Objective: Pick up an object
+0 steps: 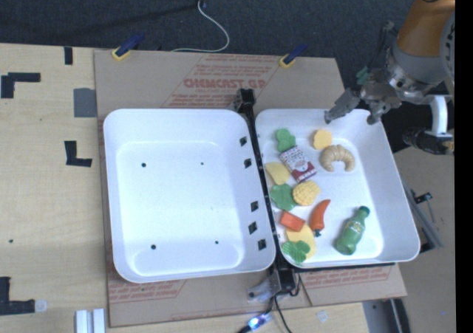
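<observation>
My gripper hangs over the far right corner of the right bin, open, with nothing between its two dark fingers. The nearest items below it are a yellow round piece and a croissant. Further into the bin lie a green leafy piece, a small red-and-white packet, a corn cob, a red chili, a carrot and a green bottle.
The left bin stands beside the right one, joined by a black clip strip. Both rest on a cardboard sheet. A cable hangs at the back. More toy food crowds the right bin's near left corner.
</observation>
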Available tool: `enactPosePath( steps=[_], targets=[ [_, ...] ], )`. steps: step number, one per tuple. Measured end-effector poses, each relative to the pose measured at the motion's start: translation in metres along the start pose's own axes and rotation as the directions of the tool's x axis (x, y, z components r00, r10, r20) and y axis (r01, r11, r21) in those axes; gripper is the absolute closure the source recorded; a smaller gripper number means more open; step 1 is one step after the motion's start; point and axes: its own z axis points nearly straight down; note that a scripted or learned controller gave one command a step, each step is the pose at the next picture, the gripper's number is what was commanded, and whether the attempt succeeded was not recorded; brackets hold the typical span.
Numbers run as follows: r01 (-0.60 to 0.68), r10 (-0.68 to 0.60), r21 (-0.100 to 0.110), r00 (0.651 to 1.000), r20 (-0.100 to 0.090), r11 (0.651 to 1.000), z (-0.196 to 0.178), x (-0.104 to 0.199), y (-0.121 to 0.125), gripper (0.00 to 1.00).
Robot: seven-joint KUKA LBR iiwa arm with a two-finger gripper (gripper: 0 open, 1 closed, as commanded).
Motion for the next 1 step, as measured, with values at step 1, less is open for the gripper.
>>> enactPosePath(
  steps=[1],
  targets=[
    [0.001, -0.001, 0.006, 1.0, 0.0, 1.0, 0.0974, -0.0146, 0.023, 0.0]
  ],
)
